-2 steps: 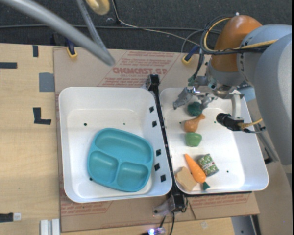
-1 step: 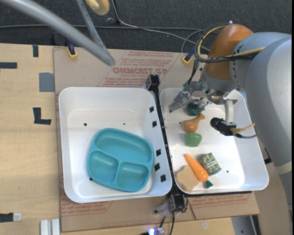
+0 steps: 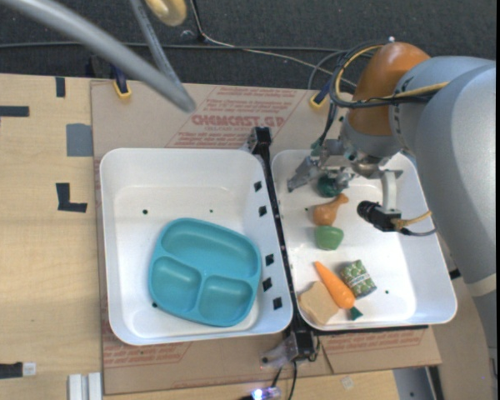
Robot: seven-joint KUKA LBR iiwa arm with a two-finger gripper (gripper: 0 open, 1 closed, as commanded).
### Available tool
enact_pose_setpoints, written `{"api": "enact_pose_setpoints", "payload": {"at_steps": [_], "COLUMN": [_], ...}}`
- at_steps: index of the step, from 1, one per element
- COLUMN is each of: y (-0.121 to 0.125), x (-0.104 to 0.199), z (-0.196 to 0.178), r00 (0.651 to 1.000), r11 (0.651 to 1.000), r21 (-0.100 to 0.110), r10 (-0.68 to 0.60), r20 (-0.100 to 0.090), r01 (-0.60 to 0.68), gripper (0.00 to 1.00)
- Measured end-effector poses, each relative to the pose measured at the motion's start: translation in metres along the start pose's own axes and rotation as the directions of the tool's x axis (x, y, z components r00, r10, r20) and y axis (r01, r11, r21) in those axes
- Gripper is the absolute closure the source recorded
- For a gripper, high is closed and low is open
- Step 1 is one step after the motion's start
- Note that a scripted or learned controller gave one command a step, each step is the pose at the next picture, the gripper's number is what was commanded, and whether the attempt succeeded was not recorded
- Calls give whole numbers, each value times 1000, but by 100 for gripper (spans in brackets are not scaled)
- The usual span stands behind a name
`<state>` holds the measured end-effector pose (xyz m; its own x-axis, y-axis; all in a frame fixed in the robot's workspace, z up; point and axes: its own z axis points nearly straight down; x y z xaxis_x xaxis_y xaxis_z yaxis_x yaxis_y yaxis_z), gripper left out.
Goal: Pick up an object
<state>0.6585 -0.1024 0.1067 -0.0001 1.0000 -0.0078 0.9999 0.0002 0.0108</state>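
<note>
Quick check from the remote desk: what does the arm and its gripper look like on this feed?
The arm is a thick, rounded grey body with a glossy orange band above the wrist. Yellow and black cables loop beside that band. The gripper is a small grey metal assembly with dark parts.

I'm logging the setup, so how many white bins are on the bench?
2. The left bin holds a blue divided plate; the right bin holds the small food items, with the gripper over its far end.
</note>
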Motion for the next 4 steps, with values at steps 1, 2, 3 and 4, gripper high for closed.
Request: {"api": "enact_pose_setpoints", "payload": {"at_steps": [1,2,3,4], "y": [2,3,9,10], "x": [-1,-6,-7,-7], "z": [-13,-76,-140,-162], "r00": [1000,1000,1000,1000], "r11": [1000,1000,1000,1000], "r21": [-3,5,4,9], "r10": [0,-1,-2,-2], "r20": [2,-7,-7,-8], "r01": [0,1,2,2], "gripper": [100,100,100,100]}}
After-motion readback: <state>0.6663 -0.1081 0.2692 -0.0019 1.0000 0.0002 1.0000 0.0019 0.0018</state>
